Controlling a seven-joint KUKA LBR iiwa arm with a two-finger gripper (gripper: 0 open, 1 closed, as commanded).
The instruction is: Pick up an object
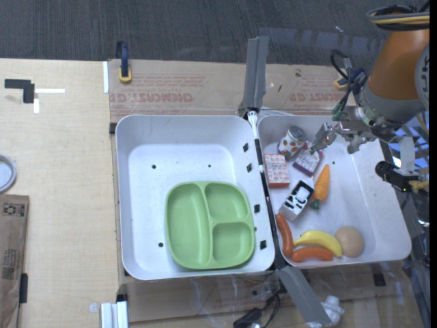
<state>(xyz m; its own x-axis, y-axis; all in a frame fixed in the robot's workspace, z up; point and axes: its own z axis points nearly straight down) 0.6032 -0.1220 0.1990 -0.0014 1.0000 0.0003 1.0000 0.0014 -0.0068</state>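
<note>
The right bin [382,203] holds several small objects. A white cup with red print [292,141] stands at its back, with a pink box [276,169] and a purple packet [307,161] next to it. Further forward lie a carrot [321,182], a black-and-white box [298,200], a banana [318,238], a red sausage [283,232], an orange-red pepper [313,253] and a tan ball [349,241]. My gripper [321,139] hangs low over the back of this bin, just above the purple packet and right of the cup. Nothing shows in its grasp.
A green divided plate [210,224] lies in the left bin [136,183]. A grey divider post [255,74] rises between the bins at the back. A clamp [123,63] sits on the cardboard behind, and a tape roll [3,173] and a brown bag [12,251] lie far left.
</note>
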